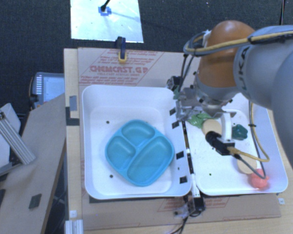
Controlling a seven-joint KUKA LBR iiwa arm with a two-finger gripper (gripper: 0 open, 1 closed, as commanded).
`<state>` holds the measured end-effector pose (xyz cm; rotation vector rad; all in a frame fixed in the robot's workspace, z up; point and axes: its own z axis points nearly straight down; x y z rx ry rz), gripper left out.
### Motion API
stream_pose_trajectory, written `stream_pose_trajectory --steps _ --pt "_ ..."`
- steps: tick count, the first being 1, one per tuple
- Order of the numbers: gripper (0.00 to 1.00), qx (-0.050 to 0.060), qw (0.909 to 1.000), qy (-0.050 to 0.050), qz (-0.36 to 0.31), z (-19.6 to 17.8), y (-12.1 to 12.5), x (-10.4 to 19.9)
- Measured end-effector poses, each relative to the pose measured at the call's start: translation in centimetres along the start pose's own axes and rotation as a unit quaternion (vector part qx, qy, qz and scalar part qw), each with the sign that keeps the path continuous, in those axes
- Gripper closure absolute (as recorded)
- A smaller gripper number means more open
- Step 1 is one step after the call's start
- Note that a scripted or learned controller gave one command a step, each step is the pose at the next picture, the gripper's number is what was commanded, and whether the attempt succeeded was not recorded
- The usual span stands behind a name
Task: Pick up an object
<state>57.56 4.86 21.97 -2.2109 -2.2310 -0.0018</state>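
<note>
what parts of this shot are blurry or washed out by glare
In the camera view, the grey arm with orange band looms close to the lens and looks soft; the shiny metal sheet beyond the bins is washed pale by glare; the blue divided plastic tray in the left white bin is fairly sharp, with mild sheen; small items in the right white bin stay fuzzy.

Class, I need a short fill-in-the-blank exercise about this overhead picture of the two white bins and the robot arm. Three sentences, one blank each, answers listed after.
1. The blue divided plate lies in the ____ bin as the camera sees it.
2. The pink object sits near the right bin's front ____ corner.
3. The plate has ____ compartments.

Missing words: left; right; three
</note>
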Motion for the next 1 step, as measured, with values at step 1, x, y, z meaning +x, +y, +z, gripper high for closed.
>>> stream_pose_trajectory --steps 1 --pt "1.00 0.000 1.0000 0.000 0.000 -0.19 -2.06 4.05"
